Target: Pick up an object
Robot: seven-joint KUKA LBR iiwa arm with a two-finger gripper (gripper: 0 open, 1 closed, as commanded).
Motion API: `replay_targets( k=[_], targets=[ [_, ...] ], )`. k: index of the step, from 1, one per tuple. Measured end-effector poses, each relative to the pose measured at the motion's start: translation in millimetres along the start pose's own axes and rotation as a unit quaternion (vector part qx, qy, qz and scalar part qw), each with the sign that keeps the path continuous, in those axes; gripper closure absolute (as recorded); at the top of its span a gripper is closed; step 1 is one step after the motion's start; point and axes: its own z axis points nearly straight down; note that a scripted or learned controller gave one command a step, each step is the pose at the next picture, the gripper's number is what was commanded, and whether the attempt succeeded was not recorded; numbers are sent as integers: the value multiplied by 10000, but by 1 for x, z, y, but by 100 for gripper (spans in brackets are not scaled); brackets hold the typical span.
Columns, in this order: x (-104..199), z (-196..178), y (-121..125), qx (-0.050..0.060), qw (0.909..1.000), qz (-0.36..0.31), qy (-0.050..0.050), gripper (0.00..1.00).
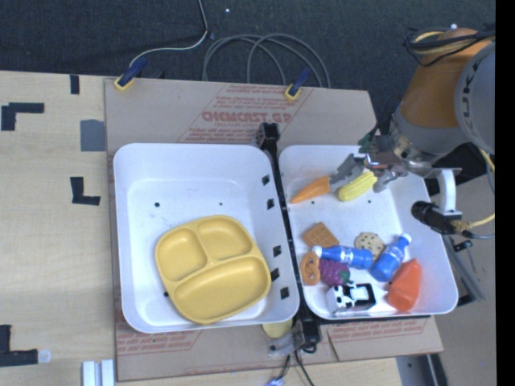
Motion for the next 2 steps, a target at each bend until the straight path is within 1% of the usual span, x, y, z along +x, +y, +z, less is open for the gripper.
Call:
replay_targets(
  k=[1, 2],
  targets=[
    [15, 128, -27, -21, 10000, 3, -6, 0],
    [23, 123, -40, -52, 10000, 4, -18, 0]
  ],
)
